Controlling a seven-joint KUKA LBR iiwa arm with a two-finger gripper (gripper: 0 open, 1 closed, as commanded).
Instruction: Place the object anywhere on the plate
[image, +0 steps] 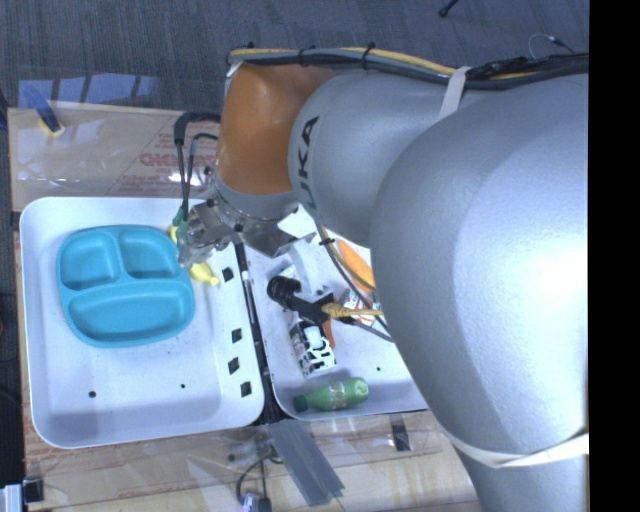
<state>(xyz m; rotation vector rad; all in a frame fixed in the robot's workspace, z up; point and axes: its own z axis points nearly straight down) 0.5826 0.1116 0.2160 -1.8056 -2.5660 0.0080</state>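
The hand (200, 245) hovers at the blue plate's (125, 285) right edge; a yellow object (203, 271) sits just below it, possibly between its fingers, though I cannot tell. Right of it lies a green bottle (332, 394).

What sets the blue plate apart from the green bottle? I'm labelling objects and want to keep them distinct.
The blue plate lies in the left bin; the green bottle lies in the right bin. The blue plate is broad, flat and split into three compartments; the green bottle is small, rounded and on its side. The blue plate is far larger. Both rest on white bin floors.
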